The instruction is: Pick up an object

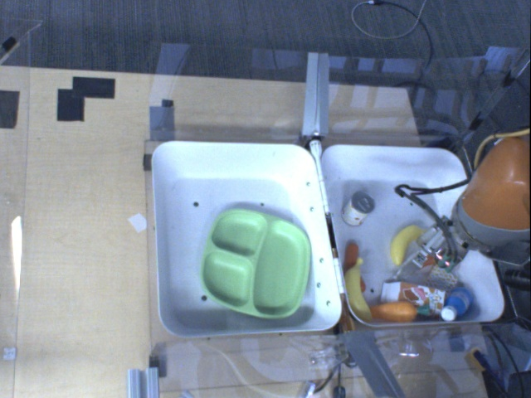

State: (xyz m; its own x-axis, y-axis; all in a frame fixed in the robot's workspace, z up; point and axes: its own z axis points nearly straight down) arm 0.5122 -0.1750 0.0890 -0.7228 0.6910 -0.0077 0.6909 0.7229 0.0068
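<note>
The gripper (431, 251) hangs low in the right bin (390, 160), near its right edge beside a banana (406, 240); whether its fingers are apart I cannot tell.

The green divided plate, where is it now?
The green divided plate lies alone in the left bin, toward its lower middle, close to the rim shared with the right bin.

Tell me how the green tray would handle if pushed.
The green tray looks like moulded plastic, so probably stiff and light for its size. It lies flat in the left bin, so it should slide rather than tip. Its smooth, rounded rim may be slippery to pinch.
</note>
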